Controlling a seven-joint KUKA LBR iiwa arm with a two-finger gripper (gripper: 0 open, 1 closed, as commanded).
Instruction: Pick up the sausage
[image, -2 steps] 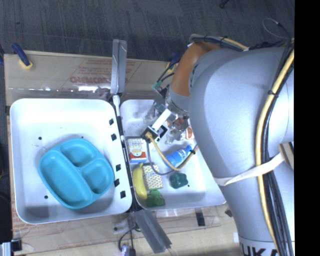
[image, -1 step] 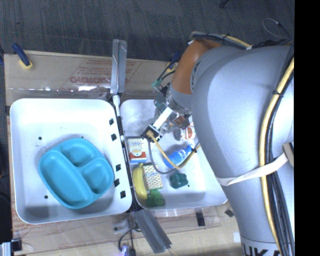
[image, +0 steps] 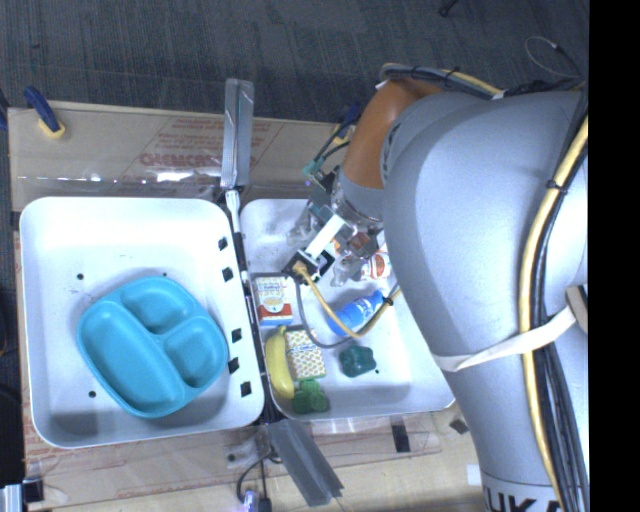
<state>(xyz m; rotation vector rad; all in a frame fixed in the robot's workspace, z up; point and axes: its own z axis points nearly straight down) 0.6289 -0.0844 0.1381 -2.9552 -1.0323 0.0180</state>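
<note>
My gripper (image: 343, 248) reaches down into the far half of the right bin (image: 425, 392), with the grey arm and its orange band above it. A small red and white thing (image: 377, 266) lies right beside the gripper, partly hidden by the wrist; I cannot tell what it is. A blue bottle (image: 360, 309) lies just in front of the gripper, toward the bin's near side.
The right bin also holds a small red and white carton (image: 272, 298), a banana (image: 280, 366), a checkered cracker (image: 304, 352), broccoli (image: 310, 398) and a dark green piece (image: 355, 360). The left bin (image: 50, 230) holds a blue divided plate (image: 150, 345).
</note>
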